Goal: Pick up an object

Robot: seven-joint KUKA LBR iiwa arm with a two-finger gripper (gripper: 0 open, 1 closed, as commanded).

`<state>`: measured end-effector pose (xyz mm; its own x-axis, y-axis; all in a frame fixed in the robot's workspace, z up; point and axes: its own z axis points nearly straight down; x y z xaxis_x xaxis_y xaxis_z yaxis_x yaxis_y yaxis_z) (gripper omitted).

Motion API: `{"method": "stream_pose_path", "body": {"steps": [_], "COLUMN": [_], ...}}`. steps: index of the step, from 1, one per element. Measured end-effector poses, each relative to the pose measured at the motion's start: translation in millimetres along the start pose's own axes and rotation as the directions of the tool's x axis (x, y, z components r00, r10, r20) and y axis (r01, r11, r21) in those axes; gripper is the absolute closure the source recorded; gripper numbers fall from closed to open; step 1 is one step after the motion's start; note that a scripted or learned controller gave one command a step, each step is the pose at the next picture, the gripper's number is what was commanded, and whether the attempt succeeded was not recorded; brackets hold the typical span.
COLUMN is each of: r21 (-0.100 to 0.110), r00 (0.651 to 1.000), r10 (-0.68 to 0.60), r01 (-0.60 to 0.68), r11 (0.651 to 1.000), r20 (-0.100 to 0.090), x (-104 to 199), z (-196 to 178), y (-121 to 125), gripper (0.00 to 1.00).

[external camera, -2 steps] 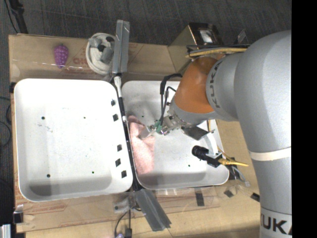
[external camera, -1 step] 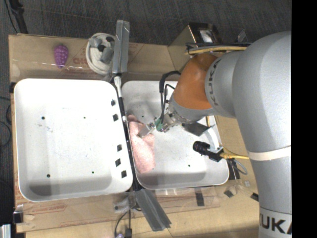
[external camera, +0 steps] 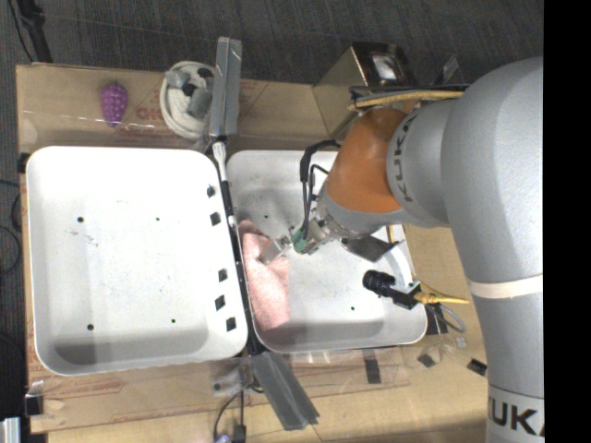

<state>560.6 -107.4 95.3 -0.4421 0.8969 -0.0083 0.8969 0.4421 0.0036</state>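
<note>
One gripper [external camera: 297,241] hangs low in the right bin [external camera: 369,332], its tip just beside the far end of a pink cloth-like object [external camera: 265,284] that lies along the bin's left wall. Whether the jaws are apart or together cannot be told; the wrist hides them. Something small and green shows at the tip, too small to identify. The step looks like the descent or the grasp itself. Next, the jaws need to settle over the pink object and close before any lift. The left bin [external camera: 120,247] sits alongside on the bench [external camera: 55,86], with a purple object [external camera: 114,102] at its far left.
</note>
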Motion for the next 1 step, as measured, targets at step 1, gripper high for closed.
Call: {"method": "stream_pose_path", "body": {"steps": [1], "r21": [0.005], "r00": [1.0], "r10": [0.017], "r01": [-0.017], "r11": [1.0], "r20": [-0.009], "x": [-45.8], "z": [3.5], "y": [11.9], "gripper": [0.0]}}
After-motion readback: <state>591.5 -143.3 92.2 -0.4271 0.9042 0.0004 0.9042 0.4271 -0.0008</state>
